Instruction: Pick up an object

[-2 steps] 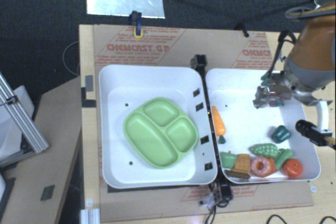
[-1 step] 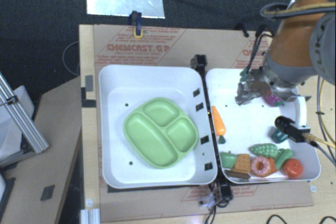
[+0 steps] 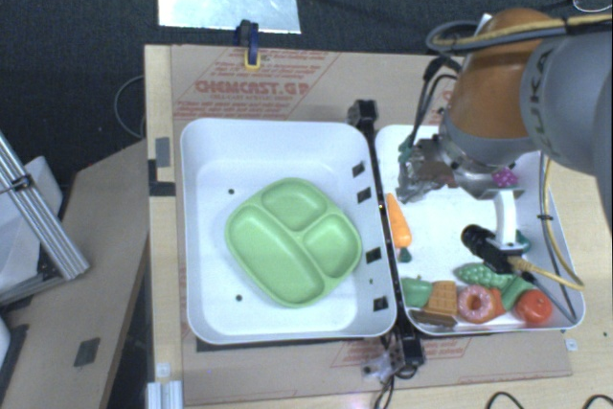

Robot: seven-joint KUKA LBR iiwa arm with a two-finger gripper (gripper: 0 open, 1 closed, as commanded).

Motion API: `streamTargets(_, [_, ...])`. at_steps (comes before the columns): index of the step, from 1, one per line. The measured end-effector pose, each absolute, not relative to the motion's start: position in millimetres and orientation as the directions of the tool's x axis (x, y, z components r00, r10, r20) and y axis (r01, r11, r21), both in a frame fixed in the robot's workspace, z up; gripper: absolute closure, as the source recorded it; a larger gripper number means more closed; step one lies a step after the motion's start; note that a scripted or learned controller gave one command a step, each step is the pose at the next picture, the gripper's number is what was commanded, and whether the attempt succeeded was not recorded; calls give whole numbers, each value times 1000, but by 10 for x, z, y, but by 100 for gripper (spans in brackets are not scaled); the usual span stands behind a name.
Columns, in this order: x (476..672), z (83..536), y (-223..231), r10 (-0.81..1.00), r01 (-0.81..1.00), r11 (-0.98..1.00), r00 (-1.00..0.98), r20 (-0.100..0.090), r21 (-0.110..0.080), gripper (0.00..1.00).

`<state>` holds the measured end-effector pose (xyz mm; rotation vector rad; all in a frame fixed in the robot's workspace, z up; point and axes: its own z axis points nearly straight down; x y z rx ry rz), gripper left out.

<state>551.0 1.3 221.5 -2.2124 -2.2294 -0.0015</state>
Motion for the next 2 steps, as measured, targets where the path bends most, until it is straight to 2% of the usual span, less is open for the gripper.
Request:
streamTargets(1, [5648,2322,192,1000,1000,7,-7,1,3,100])
streamTargets(2, [5549,2149,175,1000,1000,1,-1,0,0,100])
